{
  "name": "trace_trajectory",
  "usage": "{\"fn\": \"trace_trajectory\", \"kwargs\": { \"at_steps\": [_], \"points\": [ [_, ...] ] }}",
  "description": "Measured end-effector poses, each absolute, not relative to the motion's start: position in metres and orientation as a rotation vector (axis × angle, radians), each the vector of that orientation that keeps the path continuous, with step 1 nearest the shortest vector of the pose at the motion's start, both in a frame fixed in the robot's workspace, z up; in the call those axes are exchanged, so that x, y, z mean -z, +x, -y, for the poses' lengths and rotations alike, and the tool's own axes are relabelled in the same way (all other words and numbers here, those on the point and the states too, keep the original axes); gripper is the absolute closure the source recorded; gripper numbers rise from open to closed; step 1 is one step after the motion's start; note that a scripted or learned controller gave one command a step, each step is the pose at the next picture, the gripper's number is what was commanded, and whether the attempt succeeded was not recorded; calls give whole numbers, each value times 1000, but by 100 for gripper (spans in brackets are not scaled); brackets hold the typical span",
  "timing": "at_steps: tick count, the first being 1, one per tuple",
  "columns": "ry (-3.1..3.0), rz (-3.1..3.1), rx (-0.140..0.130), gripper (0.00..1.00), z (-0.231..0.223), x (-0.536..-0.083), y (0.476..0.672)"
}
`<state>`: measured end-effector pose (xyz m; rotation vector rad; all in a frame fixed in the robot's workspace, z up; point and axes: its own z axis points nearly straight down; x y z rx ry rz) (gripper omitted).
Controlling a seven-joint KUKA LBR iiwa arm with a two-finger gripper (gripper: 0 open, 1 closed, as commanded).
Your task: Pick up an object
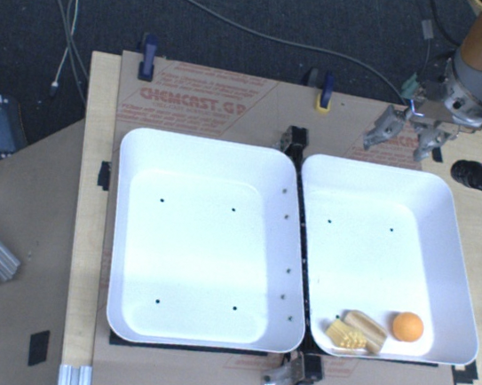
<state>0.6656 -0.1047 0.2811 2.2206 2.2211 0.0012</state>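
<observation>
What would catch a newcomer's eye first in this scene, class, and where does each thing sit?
First, the small orange ball in the near right corner of the right bin, with a tan block and a yellow corn-like piece to its left. Then the arm's tool, fingers spread, above the bench beyond that bin's far edge.

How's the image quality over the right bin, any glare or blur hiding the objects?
Camera view: even lighting; the right bin is bright white but not blown out; the orange ball and two yellowish pieces read sharp with soft shadows; the gripper is slightly soft.
</observation>
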Motion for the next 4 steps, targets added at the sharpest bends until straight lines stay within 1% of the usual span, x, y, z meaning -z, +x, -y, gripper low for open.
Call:
{"fn": "trace_trajectory", "kwargs": {
  "at_steps": [1, 2, 3, 4],
  "points": [
    [2227, -2228, 10, 0, 93, -148, 613],
    [2219, -2221, -4, 0, 72, -189, 537],
    [2216, -2229, -2, 0, 1, -188, 485],
    [2212, -2230, -8, 0, -82, -245, 481]
  ]
}}
